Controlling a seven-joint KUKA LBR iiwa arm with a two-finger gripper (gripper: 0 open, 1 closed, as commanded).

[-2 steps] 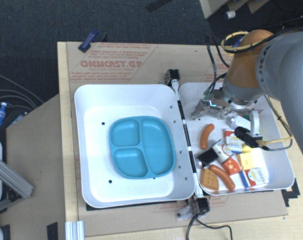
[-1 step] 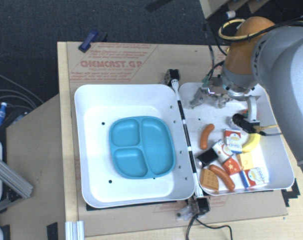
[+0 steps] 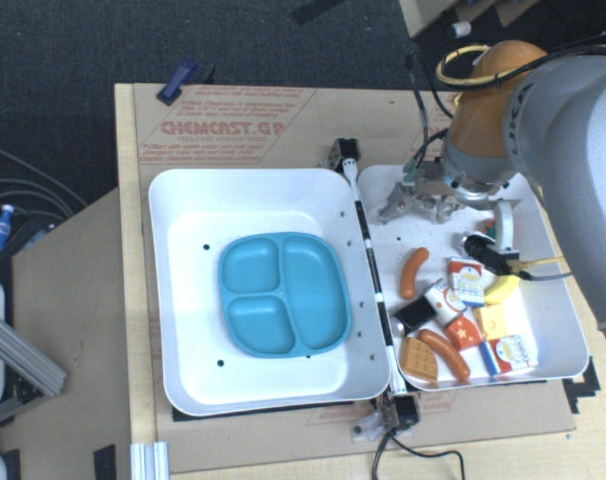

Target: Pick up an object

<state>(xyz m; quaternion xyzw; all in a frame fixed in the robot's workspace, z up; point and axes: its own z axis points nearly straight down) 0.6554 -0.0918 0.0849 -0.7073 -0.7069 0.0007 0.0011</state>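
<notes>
Your grey two-finger gripper (image 3: 419, 200) hangs over the back of the right white bin (image 3: 573, 353) – I can't tell its grip. The small orange toy sausage (image 3: 413, 271) lies just in front of it, toward you, its long side running front to back

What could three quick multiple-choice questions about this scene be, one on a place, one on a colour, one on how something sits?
1. Where does the divided tray lie?
A. left bin
B. right bin
C. on the floor

2. What colour is that tray?
A. red
B. blue
C. green

3. Where is the gripper?
A. above the far end of the right bin
B. resting on the tray
C. outside both bins

Answers: 1 A, it sits inside the left bin. 2 B, it is light blue. 3 A, it is at that bin's far end, away from the toy food.
</notes>
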